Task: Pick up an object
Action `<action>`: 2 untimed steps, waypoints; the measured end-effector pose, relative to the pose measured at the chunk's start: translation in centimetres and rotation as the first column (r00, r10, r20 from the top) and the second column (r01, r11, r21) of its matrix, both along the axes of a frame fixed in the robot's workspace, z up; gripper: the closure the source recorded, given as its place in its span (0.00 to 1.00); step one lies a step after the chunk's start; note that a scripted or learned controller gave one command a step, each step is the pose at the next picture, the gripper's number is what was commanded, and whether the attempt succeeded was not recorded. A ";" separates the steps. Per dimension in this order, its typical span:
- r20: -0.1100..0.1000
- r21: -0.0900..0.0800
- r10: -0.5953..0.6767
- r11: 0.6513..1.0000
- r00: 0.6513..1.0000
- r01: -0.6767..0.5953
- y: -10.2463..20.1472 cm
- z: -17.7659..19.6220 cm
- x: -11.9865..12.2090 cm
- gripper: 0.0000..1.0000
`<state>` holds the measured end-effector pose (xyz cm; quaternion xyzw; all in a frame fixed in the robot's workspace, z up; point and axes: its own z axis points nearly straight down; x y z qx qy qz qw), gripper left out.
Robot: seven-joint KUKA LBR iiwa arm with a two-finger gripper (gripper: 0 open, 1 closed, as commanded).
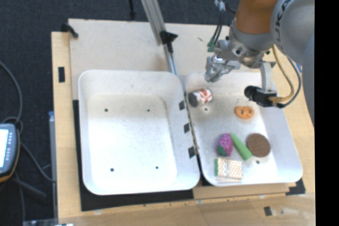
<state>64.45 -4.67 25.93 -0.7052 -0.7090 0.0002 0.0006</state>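
The right bin [280, 129] holds several small objects. A red and white can [202, 96] lies near the bin's left wall, and an orange pretzel-shaped piece [244, 112] sits right of it. Lower down are a purple grape bunch [225, 144], a green stick [241, 147], a brown disc [258, 144] and a patterned box [229, 169]. My gripper [213, 74] hangs over the bin's far left corner, a little above and right of the can. Nothing shows between its fingers.
The left bin [90, 114] lies beside the right one. A slanted metal pole [152, 8] with a black clamp rises behind the bins. Black cables and a connector [259, 94] hang from the arm over the right bin.
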 end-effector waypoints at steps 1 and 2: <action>0.001 0.001 0.001 1.000 1.000 -0.001 4.6 0.4 -0.6 1.00; 0.000 0.002 0.002 1.000 1.000 -0.002 10.0 0.7 -1.5 1.00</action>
